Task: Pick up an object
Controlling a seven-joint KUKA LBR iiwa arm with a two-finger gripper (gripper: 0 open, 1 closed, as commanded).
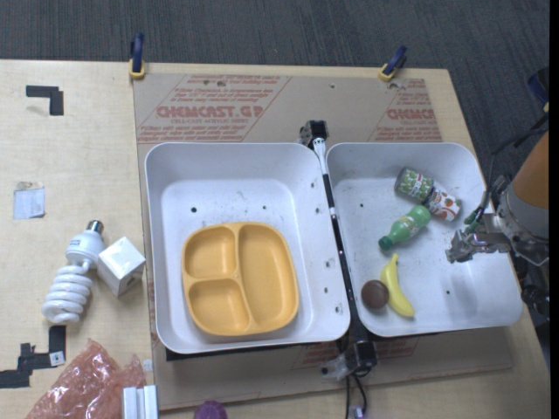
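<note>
The right bin (472,308) holds a green bottle (406,228) lying on its side, a green can (416,183) with a red-and-white item (445,205) beside it, a yellow banana (400,290) and a brown ball (376,295). My gripper (467,244) hangs over the right side of this bin, to the right of the green bottle and apart from it. Nothing shows between its tips. The grey arm with its orange band (531,177) comes in from the right edge.
A yellow divided plate (240,279) lies in the left bin (166,190). On the bench to the left lie a spiral light bulb (70,278), a white cube (121,264) and a pink mesh bag (83,382). A black divider (327,199) runs between the bins.
</note>
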